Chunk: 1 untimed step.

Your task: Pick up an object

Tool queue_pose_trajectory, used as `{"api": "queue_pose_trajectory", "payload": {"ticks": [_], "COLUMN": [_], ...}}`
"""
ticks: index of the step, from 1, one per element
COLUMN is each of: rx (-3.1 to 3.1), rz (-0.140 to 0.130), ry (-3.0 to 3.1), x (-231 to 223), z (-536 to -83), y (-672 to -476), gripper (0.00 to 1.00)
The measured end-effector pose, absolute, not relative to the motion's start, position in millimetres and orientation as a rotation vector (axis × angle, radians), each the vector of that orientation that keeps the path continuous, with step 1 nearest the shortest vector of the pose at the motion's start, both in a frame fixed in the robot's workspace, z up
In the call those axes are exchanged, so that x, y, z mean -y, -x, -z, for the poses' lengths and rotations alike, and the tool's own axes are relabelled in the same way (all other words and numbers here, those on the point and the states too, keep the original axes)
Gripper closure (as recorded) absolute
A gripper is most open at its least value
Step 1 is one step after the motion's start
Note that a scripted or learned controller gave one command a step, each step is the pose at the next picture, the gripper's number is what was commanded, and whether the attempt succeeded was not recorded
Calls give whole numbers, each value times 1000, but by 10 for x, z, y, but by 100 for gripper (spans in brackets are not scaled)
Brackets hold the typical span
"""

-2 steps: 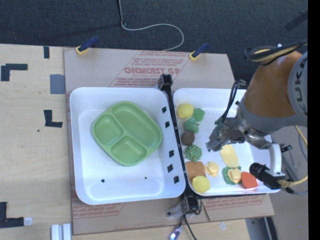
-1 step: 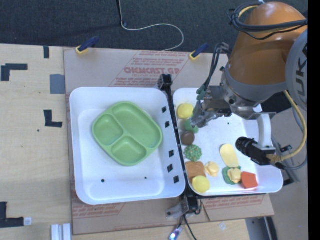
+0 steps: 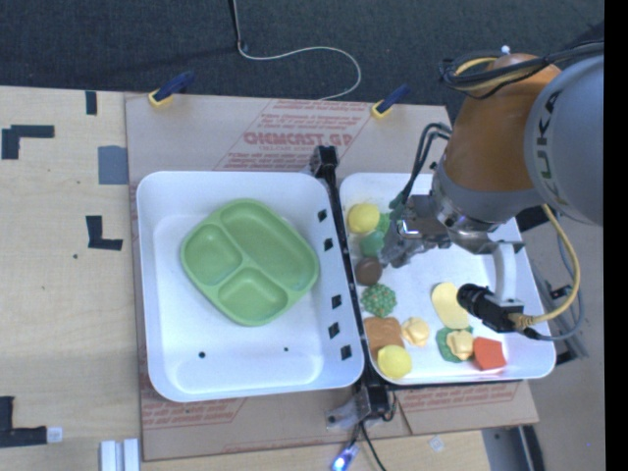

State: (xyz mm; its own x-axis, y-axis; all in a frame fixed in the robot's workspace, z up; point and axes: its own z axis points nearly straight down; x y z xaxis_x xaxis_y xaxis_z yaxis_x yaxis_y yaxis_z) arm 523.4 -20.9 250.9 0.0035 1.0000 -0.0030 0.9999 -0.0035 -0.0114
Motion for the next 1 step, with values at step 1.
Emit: {"api": "queue_pose_trajectory", "payload": {"ticks": [1], "rx": [2221], "rz": [-9], "ry": [2214], "x": [-187], "z": [-2256], "y": [-5023], "gripper": [100]}}
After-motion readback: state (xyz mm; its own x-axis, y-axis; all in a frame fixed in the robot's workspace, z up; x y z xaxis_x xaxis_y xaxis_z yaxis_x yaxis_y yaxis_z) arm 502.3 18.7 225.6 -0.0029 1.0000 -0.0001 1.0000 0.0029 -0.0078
